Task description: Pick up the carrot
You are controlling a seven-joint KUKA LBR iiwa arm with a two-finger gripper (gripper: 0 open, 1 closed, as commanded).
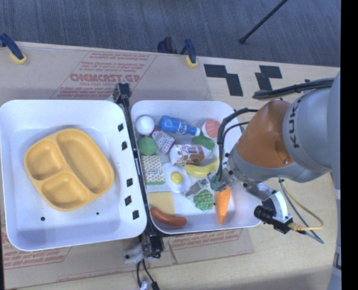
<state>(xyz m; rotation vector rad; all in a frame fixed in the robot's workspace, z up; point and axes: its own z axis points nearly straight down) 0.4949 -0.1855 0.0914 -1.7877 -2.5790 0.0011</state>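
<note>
The orange carrot lies in the right bin near its front right corner, its tip pointing toward the front rim. My gripper hangs just above the carrot's thick end, under the orange-banded wrist. The wrist hides most of the gripper. The carrot rests on the bin floor beside a green broccoli.
The right bin is crowded with toy food: a banana, a fried egg, a sausage, a blue bottle and a white ball. The left bin holds a yellow divided plate. Cables trail at the arm's right.
</note>
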